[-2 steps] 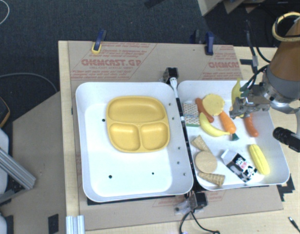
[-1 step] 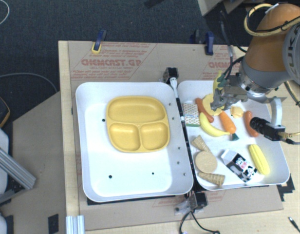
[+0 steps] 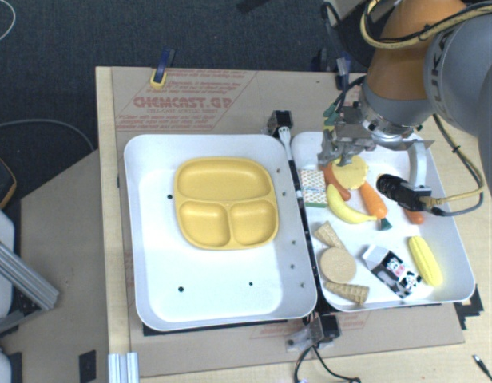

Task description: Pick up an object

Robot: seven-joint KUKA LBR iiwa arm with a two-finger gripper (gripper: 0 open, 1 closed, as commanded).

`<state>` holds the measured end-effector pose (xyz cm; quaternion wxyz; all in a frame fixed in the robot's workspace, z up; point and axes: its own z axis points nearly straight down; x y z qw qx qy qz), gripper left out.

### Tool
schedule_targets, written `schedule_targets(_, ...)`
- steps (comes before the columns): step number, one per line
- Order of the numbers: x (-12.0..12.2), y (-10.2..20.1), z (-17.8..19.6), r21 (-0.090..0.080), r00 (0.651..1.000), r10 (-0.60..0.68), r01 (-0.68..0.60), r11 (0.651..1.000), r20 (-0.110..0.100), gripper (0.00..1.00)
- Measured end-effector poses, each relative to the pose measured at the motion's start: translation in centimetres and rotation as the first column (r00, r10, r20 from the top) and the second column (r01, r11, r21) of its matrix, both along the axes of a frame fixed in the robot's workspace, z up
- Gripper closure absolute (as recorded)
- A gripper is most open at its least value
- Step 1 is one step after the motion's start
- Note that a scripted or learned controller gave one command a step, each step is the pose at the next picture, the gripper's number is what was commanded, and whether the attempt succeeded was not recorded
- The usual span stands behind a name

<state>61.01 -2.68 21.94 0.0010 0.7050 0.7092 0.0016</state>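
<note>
A robotics lab: a board-topped bench (image 3: pixel 190 94) on dark carpet (image 3: pixel 110 22), loose cables (image 3: pixel 38 126), aluminium framing (image 3: pixel 18 274), and two bins (image 3: pixel 142 214) of toy food under the arm (image 3: pixel 438 54).

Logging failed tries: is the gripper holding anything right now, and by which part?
It cannot be told. The gripper is down among the toy food in the right bin, over the carrot and banana, with nothing visibly between its fingers.

A divided plate (image 3: pixel 226 200) lies in the left bin (image 3: pixel 142 238), toy foods (image 3: pixel 347 207) in the right.
</note>
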Motion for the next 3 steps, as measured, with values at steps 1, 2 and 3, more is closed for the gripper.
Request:
schedule_targets(1,3.1,5.2,-0.2,0.001,1.000,0.001,-0.001,1.000,0.001,1.00)
schedule_targets(2,5.4,11.0,0.7,0.001,1.000,0.001,-0.001,1.000,0.002,1.00)
schedule_targets(3,4.1,10.1,-0.2,-0.001,1.000,-0.007,0.007,1.000,-0.008,1.00)
